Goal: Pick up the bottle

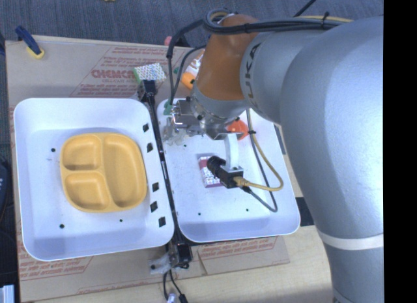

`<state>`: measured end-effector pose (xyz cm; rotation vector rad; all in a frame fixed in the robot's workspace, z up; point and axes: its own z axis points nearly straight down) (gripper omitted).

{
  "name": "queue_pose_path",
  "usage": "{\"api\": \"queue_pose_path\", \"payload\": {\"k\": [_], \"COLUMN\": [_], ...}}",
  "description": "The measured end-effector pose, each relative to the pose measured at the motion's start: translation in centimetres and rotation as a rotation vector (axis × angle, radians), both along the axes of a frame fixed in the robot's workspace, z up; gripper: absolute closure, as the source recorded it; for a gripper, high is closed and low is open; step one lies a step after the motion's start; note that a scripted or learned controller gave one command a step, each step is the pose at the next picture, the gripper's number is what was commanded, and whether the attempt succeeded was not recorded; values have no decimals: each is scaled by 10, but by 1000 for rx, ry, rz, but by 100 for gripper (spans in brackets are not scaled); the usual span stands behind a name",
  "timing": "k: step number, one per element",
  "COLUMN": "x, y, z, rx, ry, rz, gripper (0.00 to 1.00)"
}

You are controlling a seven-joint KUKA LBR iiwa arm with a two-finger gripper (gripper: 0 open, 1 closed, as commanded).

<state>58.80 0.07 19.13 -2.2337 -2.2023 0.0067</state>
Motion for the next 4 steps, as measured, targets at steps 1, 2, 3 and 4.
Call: {"api": "queue_pose_path", "payload": {"k": [1,2,3,4], "x": [-82,-112,-112,-111], "y": [26,22,72,56], "z": [7,51,38,120], "rx": [-1,0,2,0], "ry": [0,-5,0,-5], "rz": [-67,254,529,372], "gripper": [100,100,100,100]}}
